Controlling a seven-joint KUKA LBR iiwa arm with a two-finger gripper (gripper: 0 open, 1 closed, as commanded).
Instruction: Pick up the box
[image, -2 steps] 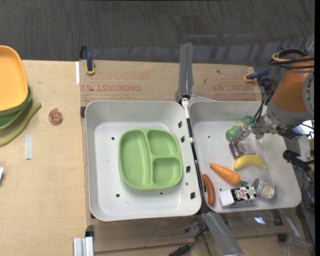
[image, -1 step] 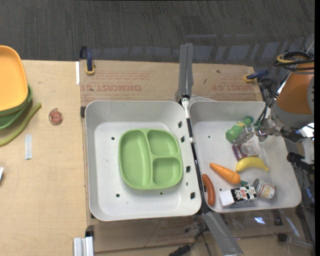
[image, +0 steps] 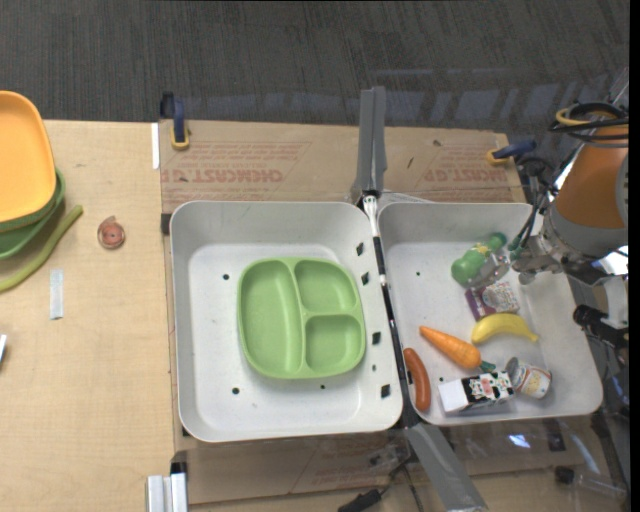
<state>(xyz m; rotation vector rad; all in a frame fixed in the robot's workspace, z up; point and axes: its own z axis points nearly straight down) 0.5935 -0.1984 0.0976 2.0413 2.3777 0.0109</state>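
Observation:
The box (image: 478, 391) is a small white carton with black and red print, lying on its side near the front edge of the right bin (image: 570, 400). My gripper (image: 506, 262) hangs over the back of that bin, well behind the box and apart from it, close to a green round fruit (image: 467, 266) and a purple-and-white packet (image: 497, 297). The grey arm with its orange band (image: 590, 190) comes in from the right.
Around the box lie a small can (image: 531, 380), a red sausage (image: 417, 378), a carrot (image: 450, 346) and a banana (image: 505, 327). The left bin (image: 200, 300) holds a green divided plate (image: 300, 318). Orange and green plates (image: 20, 170) are stacked at the far left.

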